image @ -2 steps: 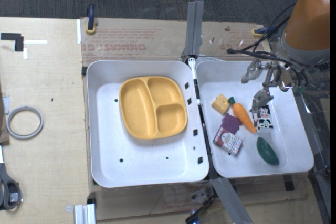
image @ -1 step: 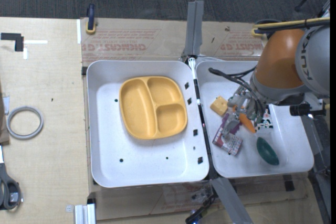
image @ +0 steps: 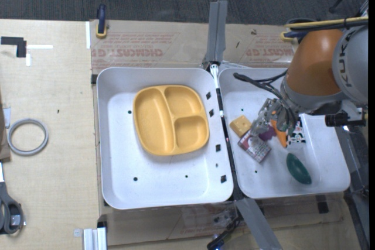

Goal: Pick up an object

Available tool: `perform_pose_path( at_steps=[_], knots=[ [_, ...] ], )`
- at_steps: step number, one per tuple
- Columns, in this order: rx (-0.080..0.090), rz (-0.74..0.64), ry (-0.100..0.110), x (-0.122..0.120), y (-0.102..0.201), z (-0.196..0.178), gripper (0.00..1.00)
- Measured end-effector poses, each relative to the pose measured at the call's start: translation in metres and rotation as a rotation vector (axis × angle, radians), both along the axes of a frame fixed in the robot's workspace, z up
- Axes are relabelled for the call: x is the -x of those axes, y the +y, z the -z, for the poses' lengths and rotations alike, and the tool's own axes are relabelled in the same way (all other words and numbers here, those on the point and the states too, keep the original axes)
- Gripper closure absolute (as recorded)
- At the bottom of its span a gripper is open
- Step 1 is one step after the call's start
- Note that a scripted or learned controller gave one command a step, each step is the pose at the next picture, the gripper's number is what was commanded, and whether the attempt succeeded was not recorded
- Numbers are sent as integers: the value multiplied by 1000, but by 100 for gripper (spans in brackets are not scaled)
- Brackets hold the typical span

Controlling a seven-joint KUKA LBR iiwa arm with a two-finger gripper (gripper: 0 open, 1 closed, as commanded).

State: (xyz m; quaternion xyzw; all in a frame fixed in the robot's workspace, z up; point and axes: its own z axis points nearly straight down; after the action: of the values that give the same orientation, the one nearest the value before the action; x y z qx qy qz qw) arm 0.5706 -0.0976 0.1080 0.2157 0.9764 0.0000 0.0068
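The left bin (image: 111,143) holds one smooth yellow plastic plate (image: 171,119), rounded and split into three compartments. In the right bin (image: 328,184) lie a tan spongy block (image: 240,125), a crinkly foil packet (image: 255,147) and a glossy dark green oval piece (image: 299,169). The hand (image: 275,120) hangs low over the small clutter beside the packet; whether it is spread or pinching something I cannot tell. Best to come straight down on a single item, perhaps the firm block, avoiding the slippery foil

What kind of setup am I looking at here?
Likely a robotics lab grasping bench: two white bins, a KUKA arm reaching in, and tape roll on the workbench.
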Motion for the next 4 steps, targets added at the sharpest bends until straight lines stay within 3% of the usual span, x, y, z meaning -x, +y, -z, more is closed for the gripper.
perform_pose_path(
  at_steps=[1, 2, 3, 4],
  knots=[
    [2, -2, -3, -1, 0, -10, 100],
    [-2, -65, 12, 27, -56, 16, 100],
    [-4, 234, 11, 13, 3, 16, 100],
    [-5, 509, 9, -68, -8, 15, 100]
  ],
)
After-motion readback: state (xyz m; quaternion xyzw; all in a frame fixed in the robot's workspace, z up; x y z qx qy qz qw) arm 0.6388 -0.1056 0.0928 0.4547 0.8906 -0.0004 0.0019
